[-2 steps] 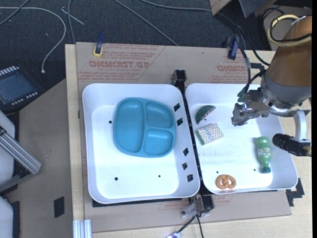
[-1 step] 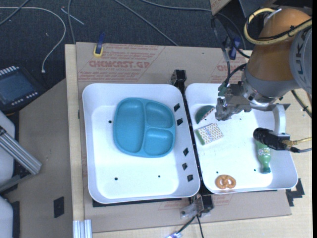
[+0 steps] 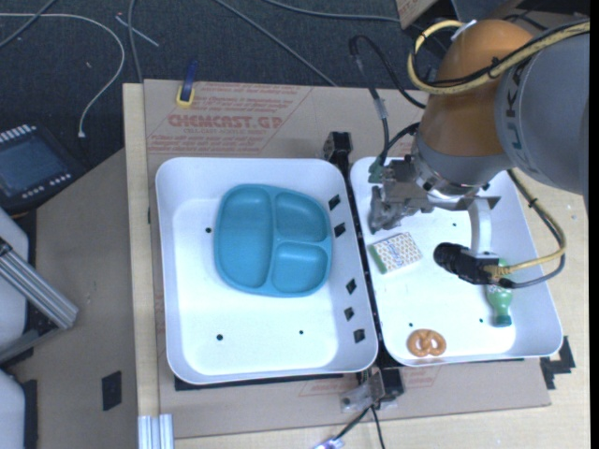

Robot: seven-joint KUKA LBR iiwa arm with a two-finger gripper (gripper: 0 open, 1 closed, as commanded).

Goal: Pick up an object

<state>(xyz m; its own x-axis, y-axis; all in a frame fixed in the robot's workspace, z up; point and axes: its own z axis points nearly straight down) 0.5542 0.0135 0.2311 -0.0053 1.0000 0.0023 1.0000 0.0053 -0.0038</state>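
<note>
The gripper hangs low over the right bin, just above a small patterned card packet near the bin's left wall. Whether its fingers are wide or narrow I cannot tell. The packet looks light, flat and thin, so its edges seem the place to pinch. A pretzel and a green bottle lie nearby.

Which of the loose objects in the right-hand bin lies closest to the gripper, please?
The small patterned green-and-white packet, just below the gripper; the pretzel and the green-ended tool lie farther off.
</note>
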